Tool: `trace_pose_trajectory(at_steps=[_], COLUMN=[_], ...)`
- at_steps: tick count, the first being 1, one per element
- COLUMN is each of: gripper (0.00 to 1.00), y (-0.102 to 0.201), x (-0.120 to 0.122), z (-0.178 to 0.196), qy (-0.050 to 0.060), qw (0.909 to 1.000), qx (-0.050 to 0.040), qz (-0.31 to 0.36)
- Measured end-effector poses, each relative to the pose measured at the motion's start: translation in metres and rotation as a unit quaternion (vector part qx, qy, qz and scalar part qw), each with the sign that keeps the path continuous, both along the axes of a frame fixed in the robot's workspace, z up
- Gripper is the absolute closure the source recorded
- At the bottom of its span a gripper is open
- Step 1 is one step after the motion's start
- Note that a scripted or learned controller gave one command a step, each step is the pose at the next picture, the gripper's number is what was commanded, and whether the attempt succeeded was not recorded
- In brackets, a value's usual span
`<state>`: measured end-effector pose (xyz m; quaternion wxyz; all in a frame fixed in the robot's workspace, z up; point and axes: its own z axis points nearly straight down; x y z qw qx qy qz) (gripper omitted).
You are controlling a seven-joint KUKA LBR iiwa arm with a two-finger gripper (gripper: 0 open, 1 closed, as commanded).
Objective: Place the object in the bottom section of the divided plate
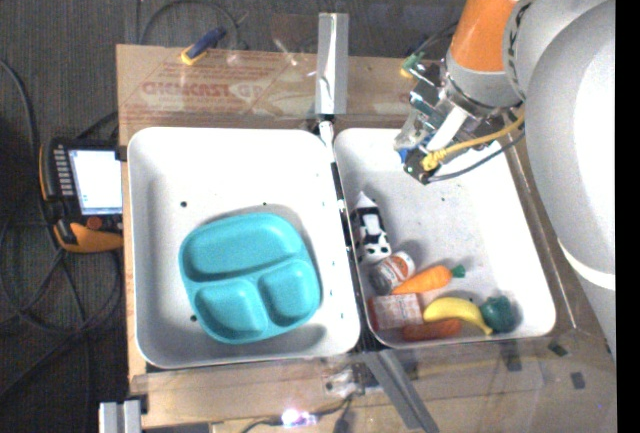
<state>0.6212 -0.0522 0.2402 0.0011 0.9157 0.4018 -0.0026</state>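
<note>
The task does not say which object, so the choice lies among the toys heaped in the near corner of the right bin (520, 221): a black-and-white cow (372, 233), a small can (392, 270), a carrot (428, 278), a banana (456, 311), a red piece (428, 329) under the banana and a dark green piece (500, 313). None is in the plate (250, 273) yet.

All look like small plastic play food: light, stiff, smooth and probably a bit slippery, not fragile. The carrot looks the easiest pick. It lies on top of the heap, and its thick middle gives two fairly parallel sides to pinch across. The banana is curved and may roll or twist out of a grip unless taken across its middle. The cow stands tight against the bin's left wall, leaving little room for a finger on that side.

The hand (428, 149) hangs over the far part of the right bin, well apart from the toys, with nothing in it; how far its fingers are spread I cannot tell.

The far half of the right bin is bare floor, giving open room for a descent. The toys crowd each other and the near wall, so a neighbour may get nudged. The carry must clear the two touching bin walls between the bins. The plate sits in the left bin with open floor all round it; its two small near sections lie side by side, so which one counts as bottom is unclear.
</note>
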Motion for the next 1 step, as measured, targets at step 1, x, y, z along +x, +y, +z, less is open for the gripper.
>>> trace_pose_trajectory(at_steps=[1], gripper=[1.0], y=[0.0826], x=[-0.0015], z=[-0.0062], qy=[0.001], qw=[0.9998], qx=[0.0009], qz=[0.019])
